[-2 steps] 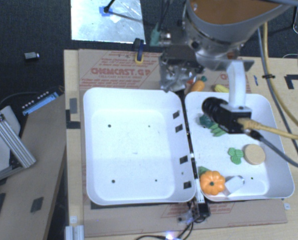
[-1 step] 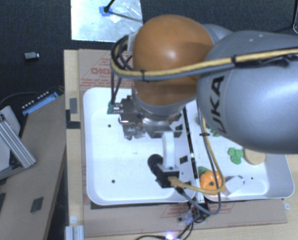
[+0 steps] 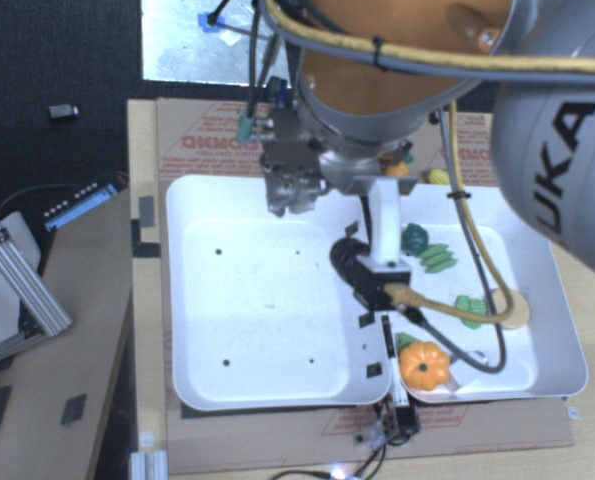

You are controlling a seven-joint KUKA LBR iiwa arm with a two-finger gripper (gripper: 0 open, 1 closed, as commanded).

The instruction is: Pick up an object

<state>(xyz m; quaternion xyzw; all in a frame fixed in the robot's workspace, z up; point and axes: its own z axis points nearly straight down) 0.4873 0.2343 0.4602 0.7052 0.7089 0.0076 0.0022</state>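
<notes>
My gripper point(image 3: 293, 200) hangs over the far edge of the left white bin point(image 3: 207, 298), below the arm's big orange band. Nothing can be seen held in it. The loose objects lie in the right white bin point(image 3: 557, 353): an orange pumpkin point(image 3: 424, 365) at the near left corner, a green pea pod point(image 3: 437, 258), a dark teal piece point(image 3: 414, 236) beside it, and a green piece point(image 3: 469, 310) partly behind a yellow hose. A small yellow item point(image 3: 436, 176) and an orange item point(image 3: 397, 169) peek out at the far edge, mostly hidden by the arm.
A yellow hose point(image 3: 477, 313) and black cables point(image 3: 352, 263) dangle from the arm across the divider between the bins. The arm's grey body point(image 3: 567, 148) covers the right bin's far right. Cardboard point(image 3: 202, 143) lies under both bins.
</notes>
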